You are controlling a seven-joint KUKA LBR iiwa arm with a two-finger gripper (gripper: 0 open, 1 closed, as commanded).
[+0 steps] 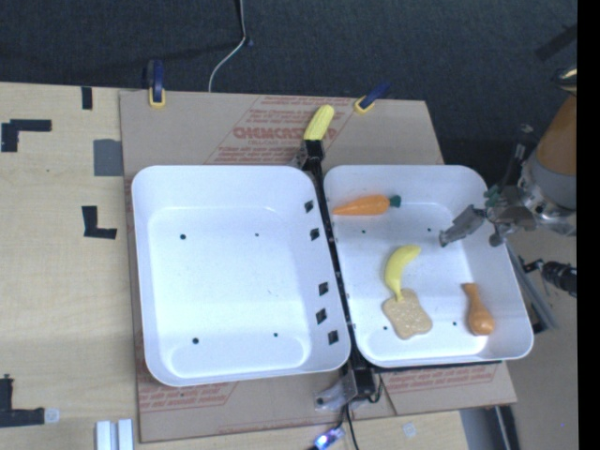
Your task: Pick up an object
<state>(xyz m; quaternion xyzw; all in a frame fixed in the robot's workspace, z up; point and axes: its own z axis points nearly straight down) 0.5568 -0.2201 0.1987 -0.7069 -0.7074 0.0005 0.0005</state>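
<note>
Claw (473, 225) fingers are seen spread apart with nothing between them, so nothing is judged picked yet, the banana (400, 268) lying just below-left.

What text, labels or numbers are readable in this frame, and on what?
Red print on the cardboard sheet behind the bins: one large line, mirrored or upside down and blurred, not legible letter for letter.
Faint red print on the cardboard below the left bin, around: too small to read.
Black marks on the bench: shapes, not letters.
Carrot, banana: no text.
</note>
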